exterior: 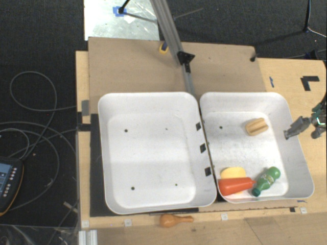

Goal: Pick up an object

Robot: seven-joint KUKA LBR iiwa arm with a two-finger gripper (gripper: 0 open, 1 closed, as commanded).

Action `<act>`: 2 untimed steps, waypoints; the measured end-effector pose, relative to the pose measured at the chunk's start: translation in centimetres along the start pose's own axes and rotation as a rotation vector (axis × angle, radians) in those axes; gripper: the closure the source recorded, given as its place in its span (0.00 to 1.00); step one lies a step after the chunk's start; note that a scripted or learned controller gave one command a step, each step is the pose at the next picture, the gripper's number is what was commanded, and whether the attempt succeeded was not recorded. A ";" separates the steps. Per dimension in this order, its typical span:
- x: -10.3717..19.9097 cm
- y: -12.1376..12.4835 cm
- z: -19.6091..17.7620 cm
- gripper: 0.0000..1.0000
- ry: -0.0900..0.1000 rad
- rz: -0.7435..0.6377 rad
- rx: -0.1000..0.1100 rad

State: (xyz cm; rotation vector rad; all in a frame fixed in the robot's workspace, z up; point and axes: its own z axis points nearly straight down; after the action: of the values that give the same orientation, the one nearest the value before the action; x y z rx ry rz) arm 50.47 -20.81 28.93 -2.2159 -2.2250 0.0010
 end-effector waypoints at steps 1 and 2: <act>0.0 0.1 -0.2 0.00 -0.001 0.000 -0.004; 0.1 0.1 6.1 0.00 0.001 0.004 0.002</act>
State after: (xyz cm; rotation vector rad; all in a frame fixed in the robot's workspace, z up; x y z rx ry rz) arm 50.55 -20.68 22.84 -2.2186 -2.2194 0.0024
